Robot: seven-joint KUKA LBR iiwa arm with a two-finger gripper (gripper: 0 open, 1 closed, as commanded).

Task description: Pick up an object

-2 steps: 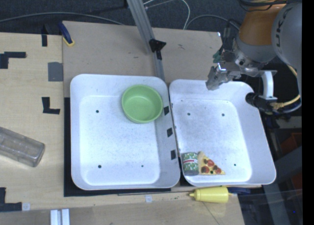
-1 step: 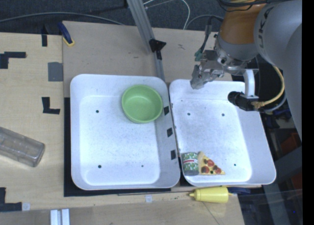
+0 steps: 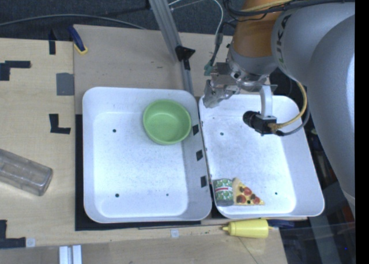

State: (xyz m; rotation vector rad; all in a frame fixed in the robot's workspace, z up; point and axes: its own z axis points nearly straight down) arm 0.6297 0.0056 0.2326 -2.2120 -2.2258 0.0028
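Observation:
A green bowl (image 3: 167, 121) sits upright in the left bin (image 3: 104, 159), toward its far right corner. In the near left corner of the right bin (image 3: 288, 165) lie a small green can (image 3: 223, 191) and a toy pizza slice (image 3: 247, 195), side by side. My gripper (image 3: 214, 97) hangs over the far left corner of the right bin, near the divide between the bins, well apart from all three objects. I see nothing between its fingers.
A yellow bottle (image 3: 248, 228) lies on the bench just in front of the right bin. A clear plastic container (image 3: 22, 172) rests on the bench at far left. A metal pole (image 3: 167, 26) slants down to the bins' far edge.

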